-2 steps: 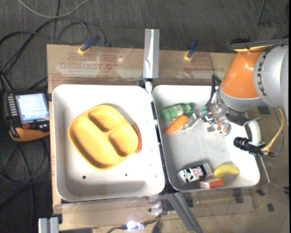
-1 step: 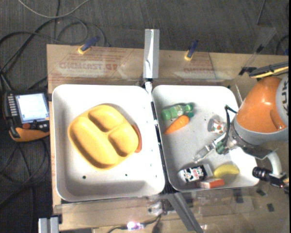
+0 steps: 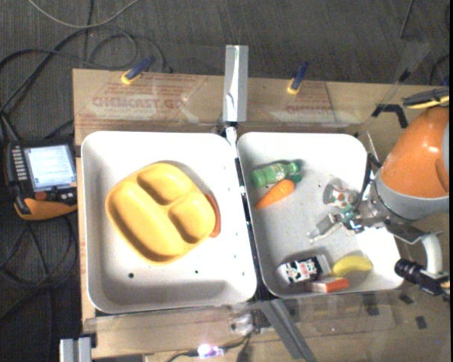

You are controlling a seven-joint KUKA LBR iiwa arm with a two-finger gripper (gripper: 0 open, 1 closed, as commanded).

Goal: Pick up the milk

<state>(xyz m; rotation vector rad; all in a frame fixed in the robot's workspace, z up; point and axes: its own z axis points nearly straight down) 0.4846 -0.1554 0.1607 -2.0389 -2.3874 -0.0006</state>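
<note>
The milk [image 3: 303, 268] is a small black-and-white carton lying on its side near the front wall of the right bin [image 3: 306, 140]. My gripper [image 3: 328, 214] reaches in from the right and hovers over the middle of that bin, above and slightly right of the milk and apart from it. Its fingers [image 3: 318, 231] are spread open with nothing between them.
A yellow fruit [image 3: 352, 264] and a red-orange piece [image 3: 331, 284] lie right beside the milk. A green bottle [image 3: 275, 173] and a carrot [image 3: 275, 193] rest at the back left of the right bin. The left bin [image 3: 106, 277] holds a yellow divided plate [image 3: 163, 210].
</note>
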